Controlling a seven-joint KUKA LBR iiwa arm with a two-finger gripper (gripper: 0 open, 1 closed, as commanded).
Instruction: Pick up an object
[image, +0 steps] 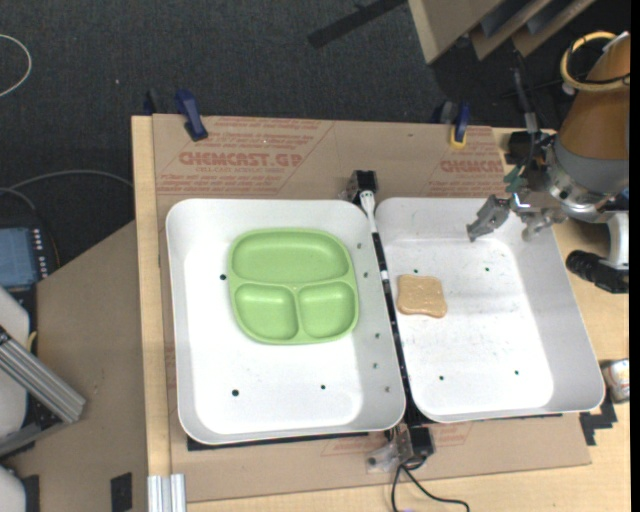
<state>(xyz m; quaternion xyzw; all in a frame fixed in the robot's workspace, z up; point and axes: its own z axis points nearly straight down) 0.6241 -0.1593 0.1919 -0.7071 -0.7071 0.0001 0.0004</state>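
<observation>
Plywood bench (300, 150) on dark carpet (200, 50), two white bins (200, 300), pincer (490, 218) state unclear.

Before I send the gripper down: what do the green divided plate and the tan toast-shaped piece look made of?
Green three-compartment plate: likely moulded plastic, with a smooth, even colour, soft sheen and rounded dividers. Tan toast-shaped piece: matte and flat with a darker edge; probably a plastic or foam toy, though real bread can't be ruled out.
</observation>
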